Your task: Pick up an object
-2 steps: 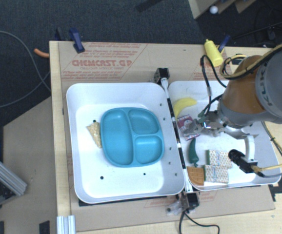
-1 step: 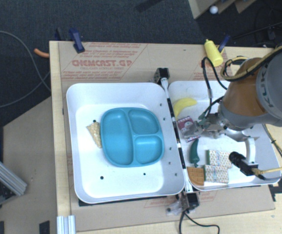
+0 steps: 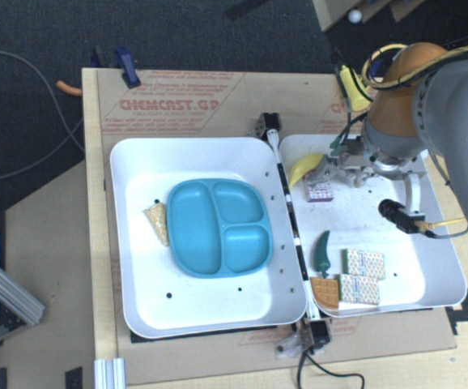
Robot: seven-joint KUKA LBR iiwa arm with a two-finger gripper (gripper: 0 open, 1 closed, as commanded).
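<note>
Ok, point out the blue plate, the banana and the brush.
Blue plate point(image 3: 218, 227), camera view, middle divider.
Banana point(image 3: 305, 168), camera view, middle of its body.
Brush point(image 3: 322, 252), camera view, green handle.

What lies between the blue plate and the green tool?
In the camera view, the bins' adjoining rims lie between the blue plate and the green tool, with bare white bin floor on either side.

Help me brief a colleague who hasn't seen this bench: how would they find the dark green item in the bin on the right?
Start at the right bin, the one the arm reaches into. Along its left wall, about midway down, lies the dark green item, slim and upright in the picture. Just below it sit an orange-brown waffle-like piece and pale patterned packets; it alone is green and narrow.
</note>
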